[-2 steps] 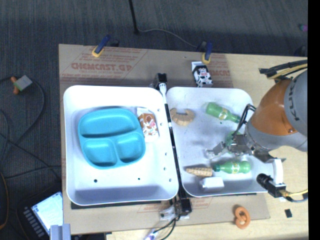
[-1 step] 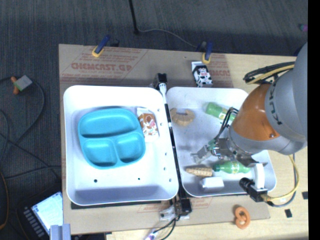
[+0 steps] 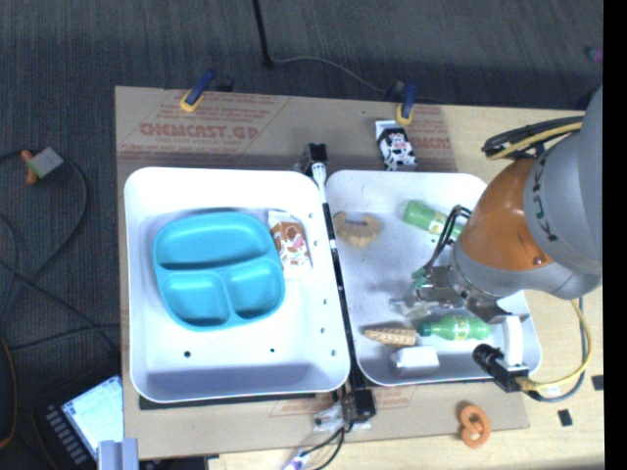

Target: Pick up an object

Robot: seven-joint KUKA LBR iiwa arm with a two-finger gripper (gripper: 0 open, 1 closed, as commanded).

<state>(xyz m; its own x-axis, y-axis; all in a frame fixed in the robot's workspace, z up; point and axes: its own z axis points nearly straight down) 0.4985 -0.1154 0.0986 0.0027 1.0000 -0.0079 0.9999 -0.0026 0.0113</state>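
Two shallow white bins are seen from above on a cardboard-covered bench, side by side. The left bin (image 3: 142,262) is taken up largely by a blue three-compartment tray (image 3: 217,266), with a small printed packet (image 3: 289,242) lying just beside the tray's right edge. Over the right bin (image 3: 377,189) a grey arm with an orange band (image 3: 505,233) is reached in from the right, and its gripper (image 3: 428,293) is lowered near the bin floor in the lower middle. Whether the fingers are spread or closed cannot be told, as they are blurred and partly hidden by the wrist. Just beside the gripper a green bottle (image 3: 457,330) is laid on its side; contact cannot be confirmed. A second green bottle (image 3: 427,215) lies near the bin's top, a tan corn-like cob (image 3: 390,337) and a white block (image 3: 415,358) near its lower wall, and a pale round item (image 3: 357,228) at upper left. Nothing is seen lifted, so the pick is judged not yet done: a grasp and a lift remain.
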